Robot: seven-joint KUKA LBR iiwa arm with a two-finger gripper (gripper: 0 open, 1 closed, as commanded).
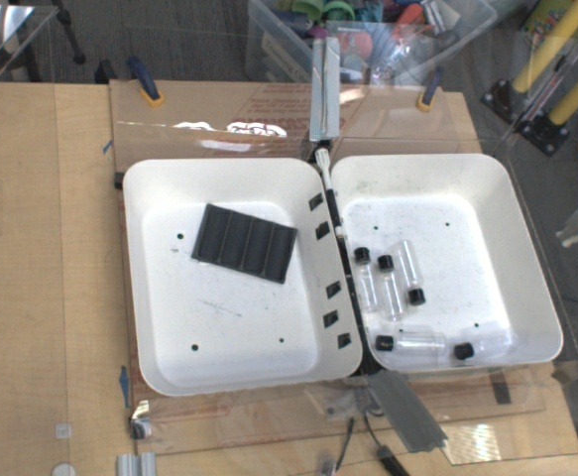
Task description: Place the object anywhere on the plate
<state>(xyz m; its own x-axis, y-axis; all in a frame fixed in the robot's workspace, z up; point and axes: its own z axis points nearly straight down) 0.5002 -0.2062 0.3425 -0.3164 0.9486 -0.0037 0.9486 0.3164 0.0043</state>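
Several vials [393, 286]: loose in right bin [497, 216], well apart from plate.
Plate [244, 243]: bare, in left bin [229, 350].
Progress: nothing placed; pick and transfer outstanding.
Gripper state: cannot tell.

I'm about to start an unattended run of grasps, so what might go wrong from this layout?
1. The clear vials in the right bin lie close together, some touching, so a grasp may pinch two or knock neighbours away.
2. They are transparent against white, so locating them may be unreliable; the black caps stand out more.
3. The vial near the bin's front wall leaves little finger room.
4. The dark ridged plate in the left bin is small and ridged; a round vial may roll off.
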